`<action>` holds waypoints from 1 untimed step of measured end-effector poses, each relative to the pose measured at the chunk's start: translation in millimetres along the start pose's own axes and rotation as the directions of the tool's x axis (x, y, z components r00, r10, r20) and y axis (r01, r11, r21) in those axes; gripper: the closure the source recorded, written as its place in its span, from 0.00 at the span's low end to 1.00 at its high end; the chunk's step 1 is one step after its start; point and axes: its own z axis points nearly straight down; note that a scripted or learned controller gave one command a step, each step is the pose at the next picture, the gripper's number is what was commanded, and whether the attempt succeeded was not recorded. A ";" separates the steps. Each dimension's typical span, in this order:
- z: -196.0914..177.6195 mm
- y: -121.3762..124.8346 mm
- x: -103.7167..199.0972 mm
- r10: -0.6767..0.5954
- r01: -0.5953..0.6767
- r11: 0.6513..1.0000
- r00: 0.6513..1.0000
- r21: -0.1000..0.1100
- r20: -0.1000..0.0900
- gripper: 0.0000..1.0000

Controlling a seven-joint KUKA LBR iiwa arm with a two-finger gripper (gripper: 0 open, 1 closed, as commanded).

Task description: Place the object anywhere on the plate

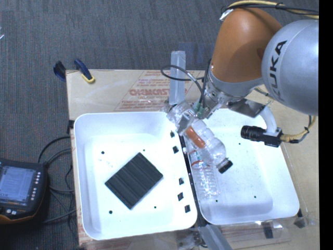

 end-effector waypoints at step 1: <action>18.2 9.1 -27.4 -0.026 0.026 1.000 1.000 0.001 0.000 1.00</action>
